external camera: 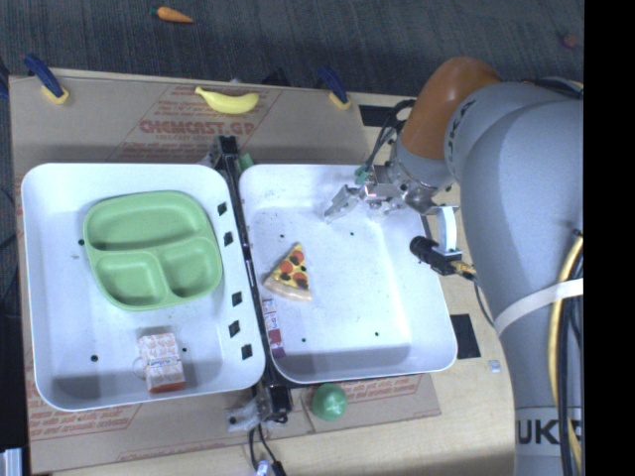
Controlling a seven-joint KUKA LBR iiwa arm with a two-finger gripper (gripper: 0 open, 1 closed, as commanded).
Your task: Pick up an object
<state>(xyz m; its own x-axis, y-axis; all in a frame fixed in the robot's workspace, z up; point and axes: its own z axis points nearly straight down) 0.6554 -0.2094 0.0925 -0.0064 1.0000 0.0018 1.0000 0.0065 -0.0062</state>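
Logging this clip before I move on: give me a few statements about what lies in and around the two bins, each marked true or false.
1. The pizza slice lies in the right bin. True.
2. The green divided tray lies in the right bin. False: it is in the left bin.
3. The banana lies outside the bins, on the cardboard. True.
4. The green ball sits inside the left bin. False: it rests outside, by the right bin's near edge.
5. The gripper is over the right bin. True.
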